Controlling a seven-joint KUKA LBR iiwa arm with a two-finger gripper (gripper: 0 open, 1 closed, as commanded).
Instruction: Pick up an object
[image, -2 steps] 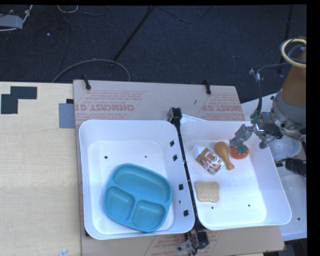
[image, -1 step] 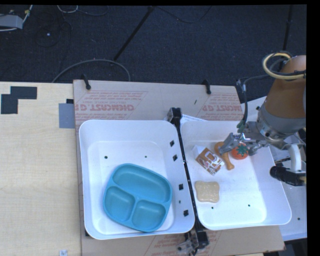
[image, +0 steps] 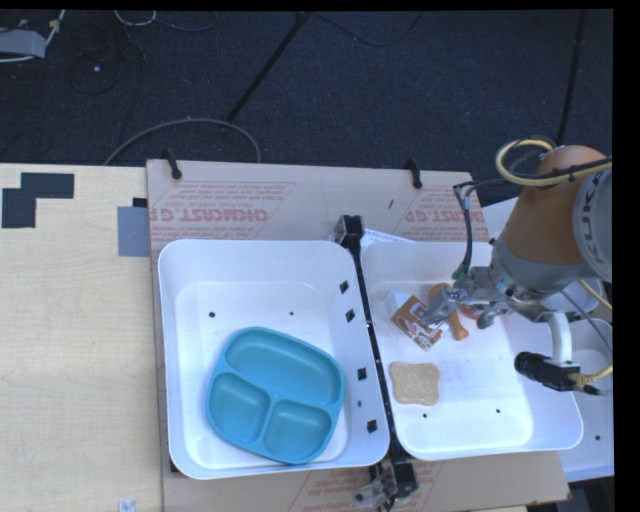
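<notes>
In the right bin (image: 500, 425) a small brown packet (image: 410, 320) lies near the divider. An orange-brown piece (image: 458, 328) sits just to its right, partly under the gripper. A pale slice of toast (image: 414, 383) lies flat below them. My gripper (image: 447, 306) is low over the right bin's upper middle, right at the packet's right edge and above the orange-brown piece. The tool's own body hides what is under its tip.
A blue divided plate (image: 275, 395) fills the lower part of the left bin (image: 190, 300). A black divider rail (image: 362, 330) runs between the bins. The arm's orange band (image: 545, 215) leans in from the right.
</notes>
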